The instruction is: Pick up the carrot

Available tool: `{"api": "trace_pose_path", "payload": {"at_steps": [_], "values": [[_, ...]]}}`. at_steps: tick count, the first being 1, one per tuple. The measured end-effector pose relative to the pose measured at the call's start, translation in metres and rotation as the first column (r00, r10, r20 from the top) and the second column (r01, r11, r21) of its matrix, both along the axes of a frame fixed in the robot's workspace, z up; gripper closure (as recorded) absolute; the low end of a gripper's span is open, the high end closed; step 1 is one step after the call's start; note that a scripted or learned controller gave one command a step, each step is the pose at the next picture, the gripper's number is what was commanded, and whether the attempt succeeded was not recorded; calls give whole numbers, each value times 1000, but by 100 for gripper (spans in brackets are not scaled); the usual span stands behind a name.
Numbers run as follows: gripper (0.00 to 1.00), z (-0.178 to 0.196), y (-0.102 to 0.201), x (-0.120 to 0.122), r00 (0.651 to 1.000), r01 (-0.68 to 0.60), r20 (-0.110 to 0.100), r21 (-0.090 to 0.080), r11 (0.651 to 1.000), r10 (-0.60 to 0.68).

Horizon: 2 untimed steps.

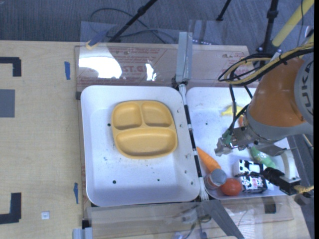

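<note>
Carrot (pixel 208 158) lying aslant at right bin's (pixel 209 108) left wall, tip toward a small jar (pixel 216 178) and tomato (pixel 231 186). End effector (pixel 230 144) just right of carrot, apart from it; finger state cannot be told. Yellow plate (pixel 144 128) left of carrot, in left bin (pixel 94 148).

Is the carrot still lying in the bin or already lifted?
Lying in the right bin: the carrot rests by its left wall, apart from the end effector.
</note>
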<state>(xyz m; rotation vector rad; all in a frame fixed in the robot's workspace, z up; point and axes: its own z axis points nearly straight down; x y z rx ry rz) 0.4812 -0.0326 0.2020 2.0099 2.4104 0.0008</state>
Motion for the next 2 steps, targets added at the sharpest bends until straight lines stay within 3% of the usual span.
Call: {"api": "trace_pose_path", "payload": {"at_steps": [2], "values": [[100, 19, 0, 2, 1000, -1, 7, -3, 1000, 1]]}}
